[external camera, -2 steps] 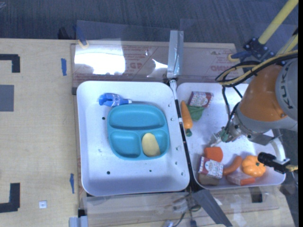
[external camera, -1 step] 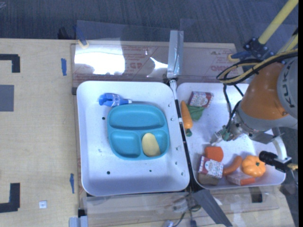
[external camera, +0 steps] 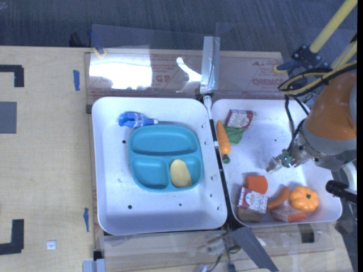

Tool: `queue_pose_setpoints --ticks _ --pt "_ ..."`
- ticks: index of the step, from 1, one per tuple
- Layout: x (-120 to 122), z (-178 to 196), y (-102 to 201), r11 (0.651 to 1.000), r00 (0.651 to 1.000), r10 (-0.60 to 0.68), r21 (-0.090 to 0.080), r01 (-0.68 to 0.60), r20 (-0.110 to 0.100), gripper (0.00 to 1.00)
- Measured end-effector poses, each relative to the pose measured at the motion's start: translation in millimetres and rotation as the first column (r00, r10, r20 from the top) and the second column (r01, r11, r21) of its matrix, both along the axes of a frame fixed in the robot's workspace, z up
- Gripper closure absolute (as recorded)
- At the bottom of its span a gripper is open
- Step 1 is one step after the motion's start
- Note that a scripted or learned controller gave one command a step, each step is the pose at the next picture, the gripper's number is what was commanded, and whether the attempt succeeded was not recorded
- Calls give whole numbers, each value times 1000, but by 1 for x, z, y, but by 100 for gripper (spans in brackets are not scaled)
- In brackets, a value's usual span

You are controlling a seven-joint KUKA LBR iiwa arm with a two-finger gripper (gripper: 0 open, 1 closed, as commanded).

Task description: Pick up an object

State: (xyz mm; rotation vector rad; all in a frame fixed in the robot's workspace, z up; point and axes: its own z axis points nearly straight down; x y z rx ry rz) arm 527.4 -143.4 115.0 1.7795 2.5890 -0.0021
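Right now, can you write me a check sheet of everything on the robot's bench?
Surface: wooden bench bearing left bin and right bin.
Job's things: carrot, pumpkin, sausage, small packets, all in right bin.
Clutter: blue tray holding a yellow potato; blue toy beside it.
Tool: tool low over right bin, nothing between its fingers.
Cables: black and yellow cables above arm.
Surroundings: dark carpet.

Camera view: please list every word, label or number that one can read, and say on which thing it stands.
None can be read.
Clear panel behind the bins: reddish printing, too blurred.
Small packet in the right bin: red and white label, too small.
Small box near the orange pumpkin: label too small.
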Motion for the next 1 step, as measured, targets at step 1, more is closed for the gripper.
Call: queue_pose_setpoints --ticks 1 --pt "0 0 1 1000 1000 1 1 -1 -1 0"
